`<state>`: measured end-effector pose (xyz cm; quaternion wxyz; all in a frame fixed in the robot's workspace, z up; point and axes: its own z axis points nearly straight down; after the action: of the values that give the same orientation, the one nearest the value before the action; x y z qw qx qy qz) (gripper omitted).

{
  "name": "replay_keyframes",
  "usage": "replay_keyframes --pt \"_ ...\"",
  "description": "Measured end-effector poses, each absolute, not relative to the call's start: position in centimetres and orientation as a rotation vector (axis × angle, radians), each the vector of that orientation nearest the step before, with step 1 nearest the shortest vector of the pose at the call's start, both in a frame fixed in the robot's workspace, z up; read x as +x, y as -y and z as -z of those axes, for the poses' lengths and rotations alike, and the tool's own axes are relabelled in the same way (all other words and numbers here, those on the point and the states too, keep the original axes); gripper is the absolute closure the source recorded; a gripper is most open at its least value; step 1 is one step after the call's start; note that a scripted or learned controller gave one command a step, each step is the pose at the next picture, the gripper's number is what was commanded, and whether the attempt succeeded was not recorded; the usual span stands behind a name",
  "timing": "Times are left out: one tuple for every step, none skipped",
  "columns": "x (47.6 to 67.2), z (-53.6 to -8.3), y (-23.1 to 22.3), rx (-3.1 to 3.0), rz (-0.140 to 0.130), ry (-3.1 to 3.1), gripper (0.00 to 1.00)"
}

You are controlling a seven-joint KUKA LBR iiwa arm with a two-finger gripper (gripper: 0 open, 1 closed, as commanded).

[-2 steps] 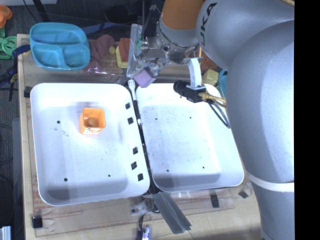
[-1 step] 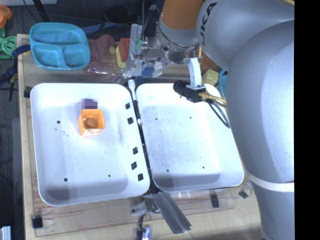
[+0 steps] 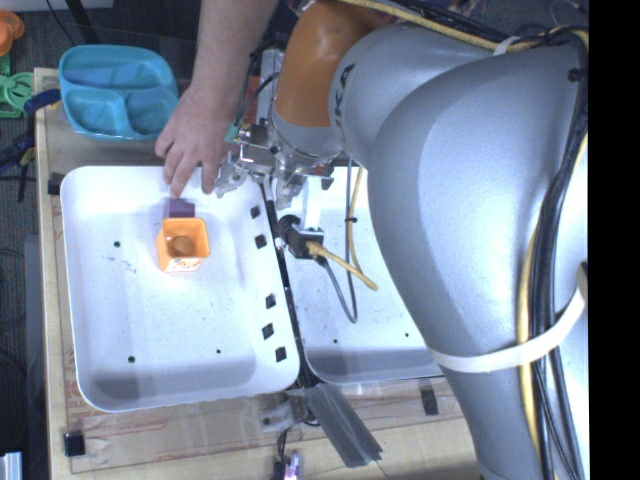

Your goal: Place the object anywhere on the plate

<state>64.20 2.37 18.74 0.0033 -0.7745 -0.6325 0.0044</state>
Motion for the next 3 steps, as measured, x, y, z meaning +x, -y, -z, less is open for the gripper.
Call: replay_keyframes --pt "61.0 -18.8 -8.8 -2.516 -0.015 1.873 0.0" --pt "51.3 -9.4 -13.5 -2.635 -0.016 1.703 0.0" --pt "57.9 -8.8 -12.7 -2.75 -0.017 1.509 0.0"
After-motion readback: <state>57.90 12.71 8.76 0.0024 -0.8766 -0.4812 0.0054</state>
